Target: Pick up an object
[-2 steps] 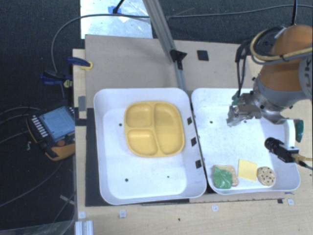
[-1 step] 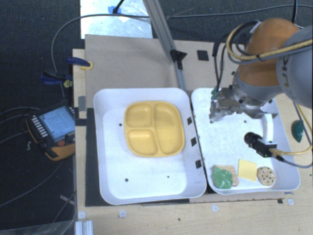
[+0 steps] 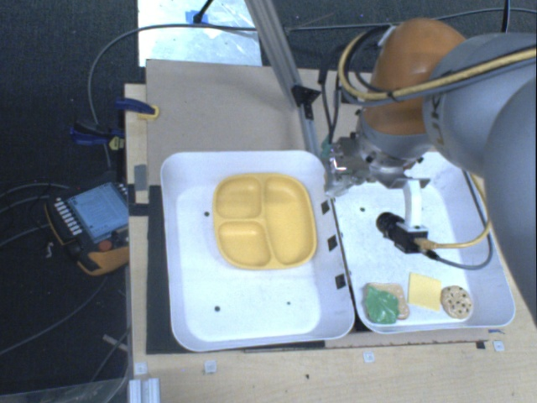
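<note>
In the right bin point(image 3: 495, 305), near its front edge, lie three food pieces: a green leafy piece on a slice of toast point(image 3: 383, 302), a yellow cheese square point(image 3: 424, 291) and a round cookie point(image 3: 456, 301). My gripper point(image 3: 341, 171) hangs over the far left corner of that bin, close to the wall shared with the left bin. It is well away from the food pieces, and I see nothing in it. The grey arm with its orange band point(image 3: 411, 65) covers the bin's far part.
The left bin point(image 3: 189, 292) holds a yellow divided plate point(image 3: 262, 221) in its far half. A metal pole point(image 3: 281, 49) slants down behind the bins toward the gripper. Clamps, cables and a blue device point(image 3: 94, 212) sit off the bench at left.
</note>
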You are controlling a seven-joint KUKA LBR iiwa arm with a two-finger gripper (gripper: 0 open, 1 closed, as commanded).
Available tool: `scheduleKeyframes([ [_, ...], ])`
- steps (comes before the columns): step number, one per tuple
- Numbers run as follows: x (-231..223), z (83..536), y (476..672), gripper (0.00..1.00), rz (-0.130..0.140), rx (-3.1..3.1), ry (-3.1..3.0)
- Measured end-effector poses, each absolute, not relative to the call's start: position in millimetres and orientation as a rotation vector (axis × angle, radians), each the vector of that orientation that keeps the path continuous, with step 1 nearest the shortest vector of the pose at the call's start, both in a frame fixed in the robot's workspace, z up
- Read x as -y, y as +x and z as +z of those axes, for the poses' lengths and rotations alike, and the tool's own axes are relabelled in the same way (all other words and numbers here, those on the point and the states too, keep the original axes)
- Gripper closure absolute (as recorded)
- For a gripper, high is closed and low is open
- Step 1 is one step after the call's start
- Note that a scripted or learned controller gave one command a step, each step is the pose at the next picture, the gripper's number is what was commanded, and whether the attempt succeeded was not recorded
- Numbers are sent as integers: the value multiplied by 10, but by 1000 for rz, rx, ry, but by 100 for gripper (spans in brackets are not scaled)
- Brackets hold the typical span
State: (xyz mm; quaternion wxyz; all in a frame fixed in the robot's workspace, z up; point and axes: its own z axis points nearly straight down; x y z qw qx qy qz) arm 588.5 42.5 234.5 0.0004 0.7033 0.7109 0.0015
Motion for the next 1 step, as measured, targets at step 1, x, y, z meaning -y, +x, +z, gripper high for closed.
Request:
scheduleKeyframes([
  [1, -836, 2234, 6119, 100, 5, -2231, 2210],
])
